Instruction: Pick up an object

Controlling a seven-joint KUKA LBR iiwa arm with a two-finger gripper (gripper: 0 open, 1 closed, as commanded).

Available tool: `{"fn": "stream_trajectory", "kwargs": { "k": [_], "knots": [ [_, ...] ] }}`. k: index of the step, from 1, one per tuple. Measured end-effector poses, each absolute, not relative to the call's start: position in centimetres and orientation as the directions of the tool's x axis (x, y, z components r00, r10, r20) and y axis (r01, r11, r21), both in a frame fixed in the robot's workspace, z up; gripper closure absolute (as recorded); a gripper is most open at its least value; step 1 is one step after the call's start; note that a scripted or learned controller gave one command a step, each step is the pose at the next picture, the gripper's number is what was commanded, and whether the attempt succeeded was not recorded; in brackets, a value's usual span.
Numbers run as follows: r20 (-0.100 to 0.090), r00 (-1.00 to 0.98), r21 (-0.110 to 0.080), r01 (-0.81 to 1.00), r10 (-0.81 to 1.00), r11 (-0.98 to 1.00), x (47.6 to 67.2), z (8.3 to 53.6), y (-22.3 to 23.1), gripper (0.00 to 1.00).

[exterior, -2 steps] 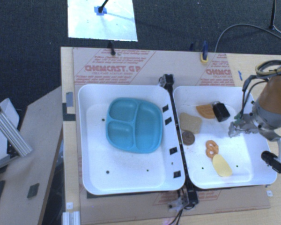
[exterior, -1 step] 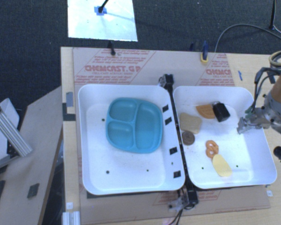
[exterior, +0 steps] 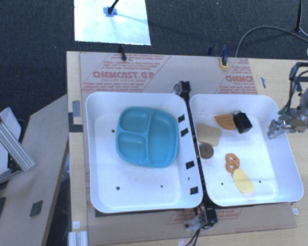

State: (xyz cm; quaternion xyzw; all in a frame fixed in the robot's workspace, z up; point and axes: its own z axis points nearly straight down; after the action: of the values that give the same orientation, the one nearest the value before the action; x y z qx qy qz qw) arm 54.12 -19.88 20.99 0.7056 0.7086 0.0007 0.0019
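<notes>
Two shallow white plastic bins sat side by side on the pale wooden counter, meeting along a dark central seam. The left bin carried a light-blue, rounded-square plastic plate with three compartments, lying flat near its middle. The right bin held the small pieces: a flat orange wedge-shaped piece touching a small black block near the far wall, a beige bread-like slab just beside the seam, a small round brown disc below it, an orange pretzel-shaped piece, and a pale yellow oval piece touching the pretzel's lower end. Nothing lay over any of these pieces. Under the bins lay a clear sheet printed with red lettering, and beyond the counter was dark carpet with a bright square panel on it. The metal end effector hung at the right bin's right rim (apart from every piece), carrying nothing visible; whether its tips stood apart or together could not be told.
</notes>
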Motion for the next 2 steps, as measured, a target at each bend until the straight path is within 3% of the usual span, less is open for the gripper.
{"fn": "stream_trajectory", "kwargs": {
  "k": [1,2],
  "knots": [
    [0.000,-0.007,0.001,1.000,1.000,0.007,53.8,21.0,-15.2,1.00],
    [0.000,-0.009,0.003,1.000,1.000,0.009,55.0,22.1,-10.1,1.00]
  ]
}}
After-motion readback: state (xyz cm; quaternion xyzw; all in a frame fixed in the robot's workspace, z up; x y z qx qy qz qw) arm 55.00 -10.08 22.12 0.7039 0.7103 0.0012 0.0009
